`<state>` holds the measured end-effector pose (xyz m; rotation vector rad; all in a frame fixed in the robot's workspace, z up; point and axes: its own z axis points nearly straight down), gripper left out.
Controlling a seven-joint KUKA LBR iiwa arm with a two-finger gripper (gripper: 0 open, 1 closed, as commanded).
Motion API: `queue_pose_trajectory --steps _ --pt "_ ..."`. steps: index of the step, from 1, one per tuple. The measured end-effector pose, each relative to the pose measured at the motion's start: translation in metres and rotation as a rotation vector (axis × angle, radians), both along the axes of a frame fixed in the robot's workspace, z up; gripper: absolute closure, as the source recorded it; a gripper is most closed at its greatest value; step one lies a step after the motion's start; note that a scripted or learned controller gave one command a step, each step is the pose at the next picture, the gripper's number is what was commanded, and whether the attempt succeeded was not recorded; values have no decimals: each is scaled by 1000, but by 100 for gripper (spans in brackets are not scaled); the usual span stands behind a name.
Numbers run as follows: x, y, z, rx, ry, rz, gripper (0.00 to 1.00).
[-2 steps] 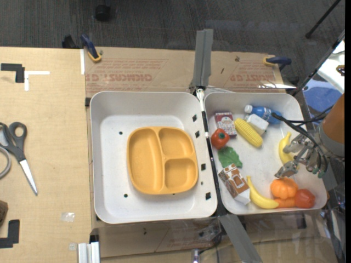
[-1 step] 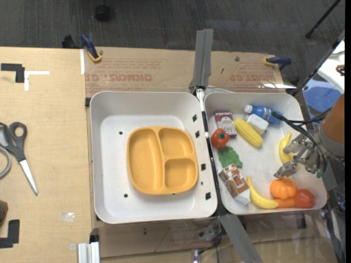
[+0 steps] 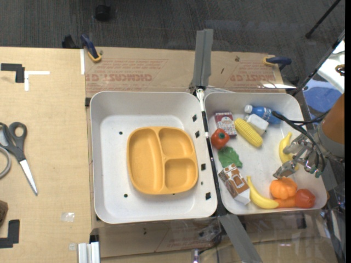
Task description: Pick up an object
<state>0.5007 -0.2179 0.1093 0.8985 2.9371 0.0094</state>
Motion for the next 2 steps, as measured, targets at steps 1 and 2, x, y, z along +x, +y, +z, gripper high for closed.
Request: queue_pose_trajectory --steps 1,2 --pt "-16 3 -14 22 56 -63 0" --pt "-16 2 -6 18 56 -60 100"
